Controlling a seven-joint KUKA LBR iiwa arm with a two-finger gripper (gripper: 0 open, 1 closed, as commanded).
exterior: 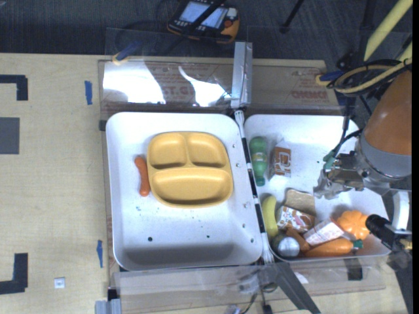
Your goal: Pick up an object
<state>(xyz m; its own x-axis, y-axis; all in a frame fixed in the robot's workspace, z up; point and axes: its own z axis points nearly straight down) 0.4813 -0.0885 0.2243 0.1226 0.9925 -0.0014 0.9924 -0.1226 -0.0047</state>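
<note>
nearest you, along the near wall of the right bin [308, 124], sits the clutter you have to choose from: a small silver ball [289, 246], a long orange carrot-like piece [330, 247] lying left to right, and an orange pepper-shaped toy [352, 222] just behind it. a yellow banana [268, 214] stands lengthwise against the divider, near to far, and a slice of bread [300, 200] lies beside it.

your gripper [334, 178] hangs over the right half of that bin, with the arm [393, 133] reaching in from the right, its orange band above the wrist. you cannot tell from this angle how the hand is set, and nothing is visibly held in it.

the bread lies to the gripper's left and slightly nearer; the pepper and carrot lie nearer still, almost under the wrist. the carrot's long axis runs across the bin, so by my reckoning a grasp would need to close across it, near to far.

further off, a green bottle [259, 156] and a brown packet [281, 161] rest toward the far left of the same bin. the left bin [124, 175] holds a yellow divided tray [190, 169] and a second small carrot [142, 175].
</note>
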